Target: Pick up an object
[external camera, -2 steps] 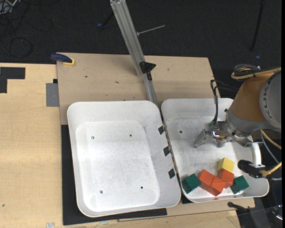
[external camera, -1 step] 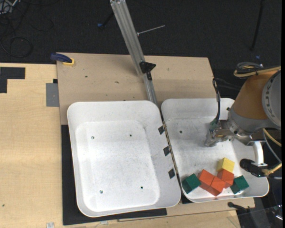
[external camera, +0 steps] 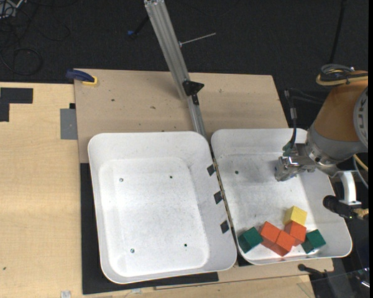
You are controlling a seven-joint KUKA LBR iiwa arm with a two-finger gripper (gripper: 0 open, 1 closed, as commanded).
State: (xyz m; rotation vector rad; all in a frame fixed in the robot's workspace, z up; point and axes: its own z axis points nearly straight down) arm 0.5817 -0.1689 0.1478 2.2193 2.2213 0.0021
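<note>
You have nothing picked yet. The gripper (external camera: pixel 288 166) hangs above the right bin (external camera: pixel 248 148); its jaw state I cannot tell. The blocks (external camera: pixel 280 236) lie at five o'clock from it, untouched.

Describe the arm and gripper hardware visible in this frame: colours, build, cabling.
The arm is a rounded, bulky body with an orange band above a grey wrist section. The gripper is a small metallic silver assembly with dark parts. A thin green cable runs down at the wrist. Finer markings are too small to read.
</note>
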